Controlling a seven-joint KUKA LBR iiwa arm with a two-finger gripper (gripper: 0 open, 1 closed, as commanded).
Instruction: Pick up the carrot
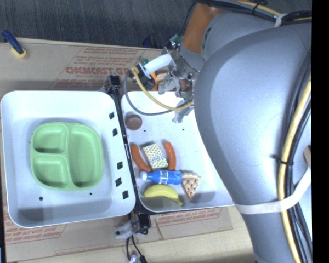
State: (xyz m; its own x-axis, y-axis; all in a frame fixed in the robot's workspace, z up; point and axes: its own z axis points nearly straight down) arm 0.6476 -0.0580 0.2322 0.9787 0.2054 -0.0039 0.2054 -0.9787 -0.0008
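The carrot, a short orange stick, lies in the middle of the right bin, just right of a checkered cracker-like piece. My gripper hangs over the far part of that bin, beyond the carrot and a little to its right, clear of every object. Nothing is seen in its grasp. The big grey arm covers the bin's right side.
In the right bin lie also a reddish sausage, a brown round piece, a blue bottle, a banana and a pizza slice. The left bin holds a green divided plate.
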